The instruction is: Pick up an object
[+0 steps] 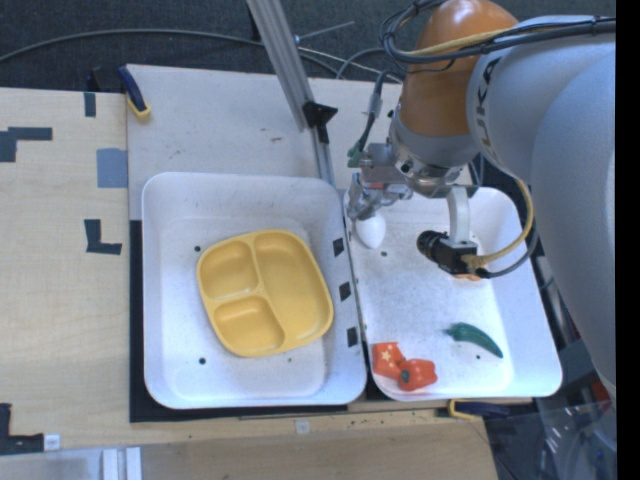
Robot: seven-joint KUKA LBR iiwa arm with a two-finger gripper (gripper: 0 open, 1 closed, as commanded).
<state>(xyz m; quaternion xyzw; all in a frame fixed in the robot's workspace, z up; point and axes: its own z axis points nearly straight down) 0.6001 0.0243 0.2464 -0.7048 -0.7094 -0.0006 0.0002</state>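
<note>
Arm positioned over the right bin, gripper directly above a white egg-shaped object.

The gripper sits at the upper left corner of the right bin, near the divider between the two bins. The white egg-shaped object lies just below the fingertips, apparently touching them; whether the jaws are released or clenched on it cannot be determined from this angle. Also in the right bin: a green pepper-shaped item toward the lower right, and an orange-red object at the lower left edge. The left bin contains a yellow compartment tray, lying flat and slightly rotated.
</note>
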